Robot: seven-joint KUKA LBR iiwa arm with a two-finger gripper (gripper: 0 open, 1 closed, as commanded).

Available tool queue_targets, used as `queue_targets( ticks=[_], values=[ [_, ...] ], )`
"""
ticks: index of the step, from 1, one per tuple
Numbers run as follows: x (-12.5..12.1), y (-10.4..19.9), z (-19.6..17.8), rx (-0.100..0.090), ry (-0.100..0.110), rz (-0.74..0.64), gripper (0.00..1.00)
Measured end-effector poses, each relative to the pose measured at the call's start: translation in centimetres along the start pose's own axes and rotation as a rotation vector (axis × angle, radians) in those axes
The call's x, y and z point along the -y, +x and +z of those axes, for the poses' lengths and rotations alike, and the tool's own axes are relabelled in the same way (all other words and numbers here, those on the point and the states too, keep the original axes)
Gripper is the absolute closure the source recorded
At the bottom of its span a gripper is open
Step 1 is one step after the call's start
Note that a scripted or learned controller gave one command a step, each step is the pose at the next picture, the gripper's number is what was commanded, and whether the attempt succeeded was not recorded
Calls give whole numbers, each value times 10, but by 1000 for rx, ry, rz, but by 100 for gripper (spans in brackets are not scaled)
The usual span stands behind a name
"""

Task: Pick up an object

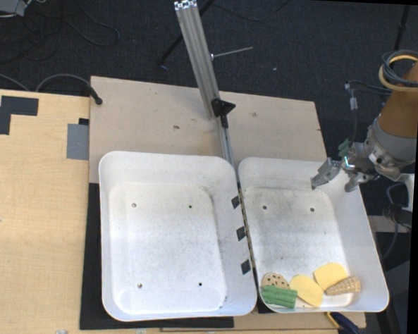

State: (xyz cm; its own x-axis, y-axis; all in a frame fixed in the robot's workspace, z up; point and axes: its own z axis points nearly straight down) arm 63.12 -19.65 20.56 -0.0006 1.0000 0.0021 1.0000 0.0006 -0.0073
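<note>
Overhead, the gripper [339,177] hangs over the right bin's [374,240] far edge, fingers spread with nothing between them. Well apart, in that bin's near corner, lie the objects: a green piece [279,295], a speckled cookie [275,280], two yellow pieces [307,289] [329,274], and a tan cone [344,285], clustered and touching.

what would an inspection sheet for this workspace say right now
surface: bench bearing two shallow white bins, left bin and right bin, side by side
job's things: green piece, two yellow pieces, cookie and cone clustered in right bin's near corner
clutter: nothing seen
grippers: gripper open, above right bin's far edge, holding nothing
cables: black cables on dark floor beyond bench
surroundings: slanted metal bar, wooden table at left
</note>
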Motion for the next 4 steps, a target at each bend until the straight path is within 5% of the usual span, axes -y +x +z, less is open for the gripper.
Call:
queue_targets(
  ticks=[1, 3, 4],
  values=[
    [-1, 0, -3, 2, -4, -4, 0],
    [1, 10, 100, -1, 1, -4, 0],
    [2, 11, 116, 1, -2, -4, 0]
  ],
)
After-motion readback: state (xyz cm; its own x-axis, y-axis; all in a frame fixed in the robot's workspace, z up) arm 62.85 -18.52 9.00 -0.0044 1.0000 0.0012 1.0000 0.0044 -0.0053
